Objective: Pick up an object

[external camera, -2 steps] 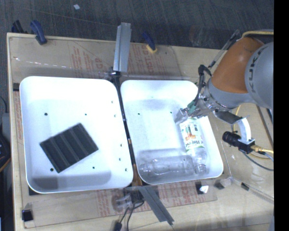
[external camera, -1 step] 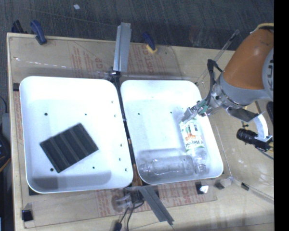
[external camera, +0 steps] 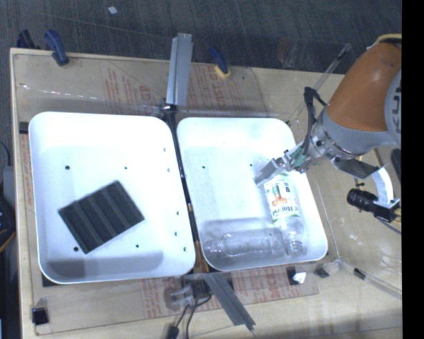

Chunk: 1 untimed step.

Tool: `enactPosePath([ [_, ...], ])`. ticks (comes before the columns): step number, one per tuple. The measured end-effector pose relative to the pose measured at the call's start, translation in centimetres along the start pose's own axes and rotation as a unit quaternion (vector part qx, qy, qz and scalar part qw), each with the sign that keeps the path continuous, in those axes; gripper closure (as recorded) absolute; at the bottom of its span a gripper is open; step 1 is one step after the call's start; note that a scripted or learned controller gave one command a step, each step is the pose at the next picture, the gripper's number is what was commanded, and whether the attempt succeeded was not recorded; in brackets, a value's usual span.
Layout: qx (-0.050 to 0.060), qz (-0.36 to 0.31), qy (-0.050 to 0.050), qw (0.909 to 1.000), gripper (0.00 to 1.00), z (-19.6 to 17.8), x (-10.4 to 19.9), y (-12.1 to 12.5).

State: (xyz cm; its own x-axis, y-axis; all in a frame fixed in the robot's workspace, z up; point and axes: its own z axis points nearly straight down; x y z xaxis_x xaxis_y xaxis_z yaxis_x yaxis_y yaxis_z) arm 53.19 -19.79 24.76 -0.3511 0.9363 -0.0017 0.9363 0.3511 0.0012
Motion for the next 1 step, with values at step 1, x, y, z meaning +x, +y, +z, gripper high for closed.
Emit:
enactPosePath([
  [1, 0.002, 0.001, 0.001, 1.0000, 0.00, 5.95, -0.91, -0.94],
])
